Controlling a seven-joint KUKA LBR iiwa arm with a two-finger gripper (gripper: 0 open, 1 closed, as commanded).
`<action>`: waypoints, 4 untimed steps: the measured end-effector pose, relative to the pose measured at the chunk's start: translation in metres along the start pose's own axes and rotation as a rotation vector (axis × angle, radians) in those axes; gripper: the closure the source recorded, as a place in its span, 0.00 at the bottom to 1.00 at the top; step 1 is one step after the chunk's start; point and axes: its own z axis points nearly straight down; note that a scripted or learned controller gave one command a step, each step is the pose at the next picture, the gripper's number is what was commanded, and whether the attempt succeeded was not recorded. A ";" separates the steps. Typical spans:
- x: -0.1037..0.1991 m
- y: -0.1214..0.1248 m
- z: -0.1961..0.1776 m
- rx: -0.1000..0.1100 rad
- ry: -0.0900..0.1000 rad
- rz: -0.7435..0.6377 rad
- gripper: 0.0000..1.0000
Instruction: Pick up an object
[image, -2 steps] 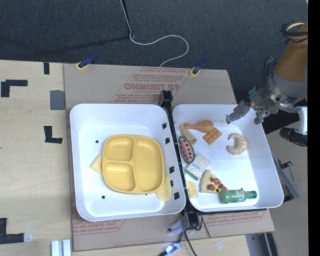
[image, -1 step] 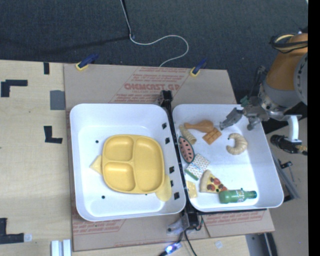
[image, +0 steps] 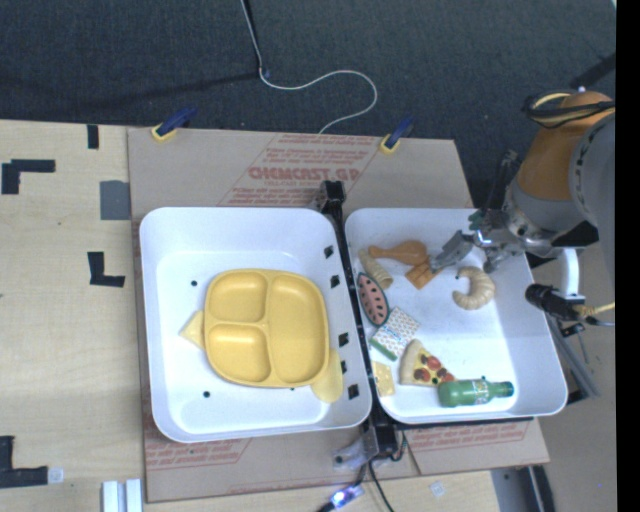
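You can see red print on the cardboard sheet (image: 300, 175) behind the bins. It is too blurred to read reliably.

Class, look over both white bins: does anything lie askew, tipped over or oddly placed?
Two things stand out. The green plastic bottle lies on its side near the right bin's front edge rather than upright. In the left bin, the yellow divided plate sits turned at an angle, with flat yellow pieces poking out from under its edges.
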 end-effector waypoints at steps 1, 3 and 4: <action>0.002 0.003 0.043 -0.011 -0.001 -0.003 0.00; 0.003 0.009 -0.012 -0.009 0.000 0.001 1.00; -0.002 0.013 -0.075 -0.013 -0.002 0.001 1.00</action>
